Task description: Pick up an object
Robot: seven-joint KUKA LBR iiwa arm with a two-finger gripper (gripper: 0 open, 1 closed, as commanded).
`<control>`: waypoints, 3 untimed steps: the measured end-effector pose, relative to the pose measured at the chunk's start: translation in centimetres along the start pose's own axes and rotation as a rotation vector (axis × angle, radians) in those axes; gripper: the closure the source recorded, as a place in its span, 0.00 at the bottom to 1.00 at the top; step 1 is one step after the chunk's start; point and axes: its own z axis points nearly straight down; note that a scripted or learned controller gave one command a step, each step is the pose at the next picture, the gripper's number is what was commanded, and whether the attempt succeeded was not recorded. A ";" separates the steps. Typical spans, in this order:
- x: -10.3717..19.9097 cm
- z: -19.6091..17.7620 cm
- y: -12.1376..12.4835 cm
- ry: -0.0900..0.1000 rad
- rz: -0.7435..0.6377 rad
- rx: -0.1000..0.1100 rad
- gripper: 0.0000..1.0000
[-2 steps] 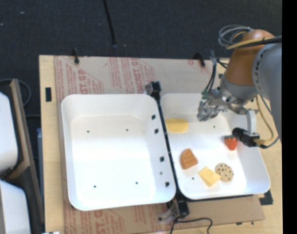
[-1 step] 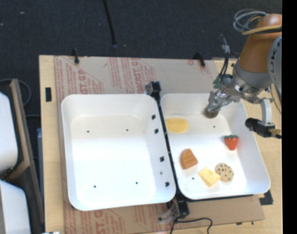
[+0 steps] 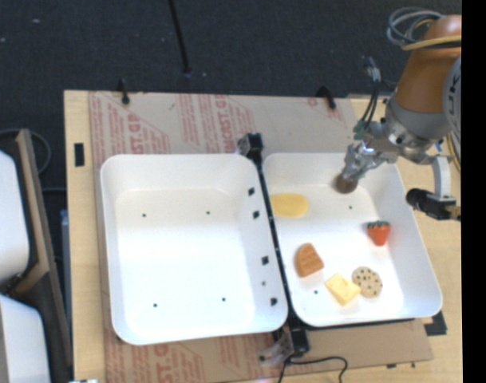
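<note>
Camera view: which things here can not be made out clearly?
- Gripper: small and blurred over the right bin; its state is unclear.
- Arm: cut off by the right edge.
- Cookie: its surface is too small to read.
- Strawberry: its leaves are blurred.

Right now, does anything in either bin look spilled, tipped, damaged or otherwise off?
Nothing stands out. The yellow oval piece, orange bread-like piece, yellow block, cookie and strawberry lie apart on the right bin floor. The gripper hangs over that bin's far side.
</note>
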 end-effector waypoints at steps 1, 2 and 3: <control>4.9 -0.5 1.2 0.001 -0.004 0.001 1.00; 9.8 -1.5 0.6 0.001 -0.004 0.001 1.00; 14.7 -0.5 0.7 0.001 -0.003 0.002 1.00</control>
